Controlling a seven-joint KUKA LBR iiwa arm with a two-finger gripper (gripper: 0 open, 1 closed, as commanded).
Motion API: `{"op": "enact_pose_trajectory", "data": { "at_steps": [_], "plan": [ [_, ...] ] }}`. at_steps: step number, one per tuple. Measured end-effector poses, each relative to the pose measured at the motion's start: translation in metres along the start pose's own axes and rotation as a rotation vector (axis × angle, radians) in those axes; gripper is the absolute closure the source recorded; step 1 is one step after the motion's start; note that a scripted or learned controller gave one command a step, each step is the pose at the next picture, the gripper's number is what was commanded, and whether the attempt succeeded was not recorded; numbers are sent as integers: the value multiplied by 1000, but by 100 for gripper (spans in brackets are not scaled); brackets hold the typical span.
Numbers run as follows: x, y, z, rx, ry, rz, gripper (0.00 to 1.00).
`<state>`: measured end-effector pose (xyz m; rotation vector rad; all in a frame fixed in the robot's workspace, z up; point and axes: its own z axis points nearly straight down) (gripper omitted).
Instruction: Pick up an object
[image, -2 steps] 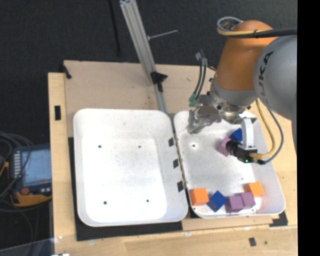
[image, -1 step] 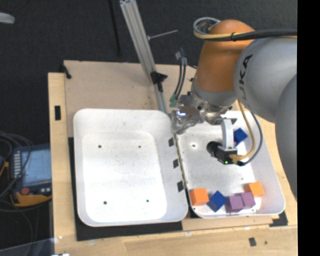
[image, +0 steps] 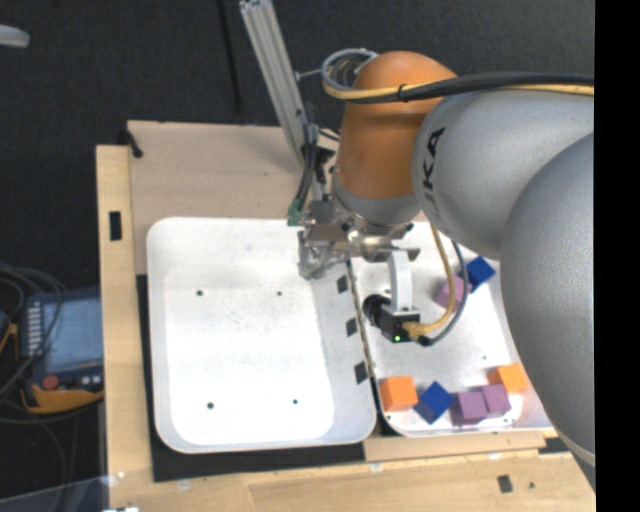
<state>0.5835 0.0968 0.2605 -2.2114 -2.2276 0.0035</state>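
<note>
Orange cube (image: 399, 392), blue cube (image: 434, 401) beside it, purple blocks (image: 480, 405) adjoining

The tabletop (image: 200, 170) was pale wood, set against a dark floor (image: 80, 70). A left bin (image: 170, 250), white and shallow, lay on it, and a right bin (image: 495, 345) sat just beside it. A grey metal rail (image: 275, 65) slanted up from near the bins' far edge. Off the tabletop's left side sat a pendant (image: 65, 335) with a bluish screen, and cables (image: 20, 290) curled near it.
</note>
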Motion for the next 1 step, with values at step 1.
{"op": "enact_pose_trajectory", "data": {
  "at_steps": [1],
  "plan": [
    [-3,0,0,-1,0,5,0]
  ]
}}
